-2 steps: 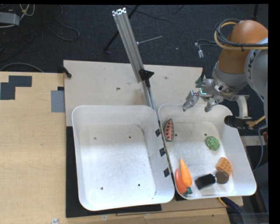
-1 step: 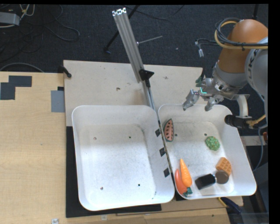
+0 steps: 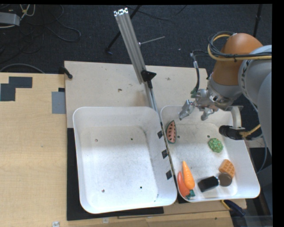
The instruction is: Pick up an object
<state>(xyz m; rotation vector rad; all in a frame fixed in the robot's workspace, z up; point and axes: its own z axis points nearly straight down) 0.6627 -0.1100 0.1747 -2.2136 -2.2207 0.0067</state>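
Two carrots (image 3: 187, 178) overlap at bin (image 3: 248, 188) edge; end effector (image 3: 195, 111) spread, empty.

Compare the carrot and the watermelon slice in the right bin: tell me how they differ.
The carrot is orange with a green stem end; the watermelon slice is red with dark seeds and a green rind. The carrot is a long cone, the watermelon slice a flat wedge. The carrot lies near the bin's front corner, next to a second carrot; the watermelon slice lies alone farther back, closer to the claw. Both lie along the right bin's left wall.

dark floor (image 3: 66, 31), cables (image 3: 17, 13), wooden bench (image 3: 31, 155)
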